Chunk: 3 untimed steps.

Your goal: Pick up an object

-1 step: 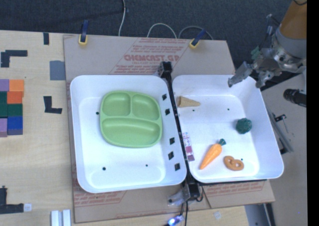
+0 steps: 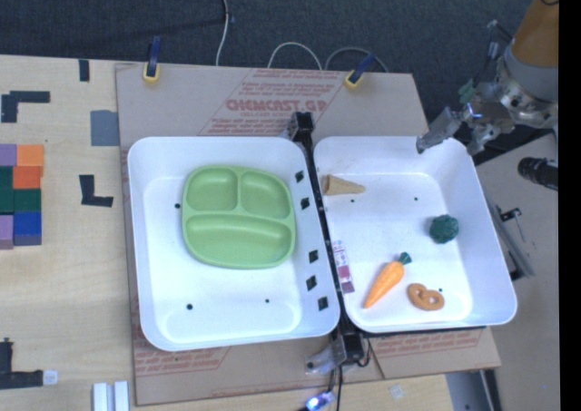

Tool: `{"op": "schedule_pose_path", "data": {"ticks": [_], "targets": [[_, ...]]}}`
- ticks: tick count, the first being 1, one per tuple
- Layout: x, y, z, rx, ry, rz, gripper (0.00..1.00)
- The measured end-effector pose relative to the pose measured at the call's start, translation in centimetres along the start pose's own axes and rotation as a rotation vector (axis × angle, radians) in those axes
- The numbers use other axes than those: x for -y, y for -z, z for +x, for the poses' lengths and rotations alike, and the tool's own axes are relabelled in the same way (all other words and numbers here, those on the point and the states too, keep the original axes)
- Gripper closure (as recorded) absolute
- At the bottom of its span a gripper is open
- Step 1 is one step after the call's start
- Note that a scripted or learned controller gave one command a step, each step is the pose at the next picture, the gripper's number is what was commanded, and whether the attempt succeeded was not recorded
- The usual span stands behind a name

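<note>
Camera view had the pretzel (image 2: 425, 297) and carrot (image 2: 385, 280) nearest in the right bin (image 2: 486, 210), the green ball (image 2: 444, 229) beyond, a tan wedge (image 2: 341, 186) far left. Risk, I judged: those small pieces could roll or squirt away if the descent landed off-centre. Farthest, the gripper (image 2: 442, 134) hovered over the bin's far right corner, carrying nothing; its opening couldn't be judged.

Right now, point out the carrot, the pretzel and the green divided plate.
carrot (image 2: 384, 281), camera view, middle of its orange body.
pretzel (image 2: 425, 297), camera view, centre of its twisted loops.
green divided plate (image 2: 240, 241), camera view, floor of its large near compartment.
</note>
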<state>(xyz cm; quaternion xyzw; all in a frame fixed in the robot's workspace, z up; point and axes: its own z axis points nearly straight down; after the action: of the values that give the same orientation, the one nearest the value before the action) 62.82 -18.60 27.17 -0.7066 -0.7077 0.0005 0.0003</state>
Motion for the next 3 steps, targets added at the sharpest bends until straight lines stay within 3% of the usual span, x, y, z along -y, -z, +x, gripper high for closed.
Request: {"op": "schedule_pose_path", "data": {"ticks": [3], "targets": [[1.4, -17.3, -1.2, -0.001, -0.001, 0.007, 0.00]]}}
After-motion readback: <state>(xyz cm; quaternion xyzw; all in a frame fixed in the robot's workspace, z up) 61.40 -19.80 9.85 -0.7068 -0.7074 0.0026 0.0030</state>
